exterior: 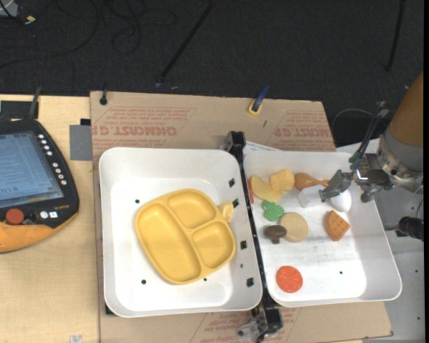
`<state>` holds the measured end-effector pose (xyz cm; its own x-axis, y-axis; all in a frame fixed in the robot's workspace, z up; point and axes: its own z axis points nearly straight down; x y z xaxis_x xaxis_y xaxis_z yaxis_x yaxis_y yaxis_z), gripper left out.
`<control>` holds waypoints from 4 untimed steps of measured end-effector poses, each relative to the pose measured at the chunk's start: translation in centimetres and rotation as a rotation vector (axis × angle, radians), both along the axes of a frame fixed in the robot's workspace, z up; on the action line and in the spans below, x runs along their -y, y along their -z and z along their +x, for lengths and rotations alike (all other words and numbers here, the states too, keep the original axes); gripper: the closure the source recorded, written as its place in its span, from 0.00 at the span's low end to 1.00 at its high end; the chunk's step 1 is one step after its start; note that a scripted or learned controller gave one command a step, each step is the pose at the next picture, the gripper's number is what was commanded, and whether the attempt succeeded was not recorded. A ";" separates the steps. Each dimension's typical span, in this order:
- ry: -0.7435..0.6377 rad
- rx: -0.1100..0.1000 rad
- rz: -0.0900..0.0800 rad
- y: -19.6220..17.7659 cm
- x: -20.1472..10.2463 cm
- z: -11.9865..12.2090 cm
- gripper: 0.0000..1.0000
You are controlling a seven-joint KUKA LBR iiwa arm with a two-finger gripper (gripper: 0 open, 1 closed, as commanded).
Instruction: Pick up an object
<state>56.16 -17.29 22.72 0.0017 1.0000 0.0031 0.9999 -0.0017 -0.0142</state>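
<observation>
Pincer (337, 186), finger state cannot be told, at right bin's (386, 277) upper right; white egg-like piece (340, 201) lies just below it, orange wedge (337, 226) further down.

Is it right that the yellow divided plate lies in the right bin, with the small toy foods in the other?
Not quite. The camera view shows the yellow divided plate in the left bin; the small toy foods lie in the right bin.

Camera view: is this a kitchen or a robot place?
Probably a robot lab, not a kitchen. A robot arm reaches over white bins of toy food, and a control tablet sits on the bench.
</observation>
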 end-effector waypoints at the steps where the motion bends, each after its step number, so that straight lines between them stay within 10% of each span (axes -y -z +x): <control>1: -0.002 0.013 -0.003 -0.7 0.0 0.3 0.00; 4: -0.002 0.022 -0.005 13.5 -0.4 1.3 0.00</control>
<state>57.50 -16.87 9.24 -0.0006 1.0000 -0.0018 1.0000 0.0006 0.0077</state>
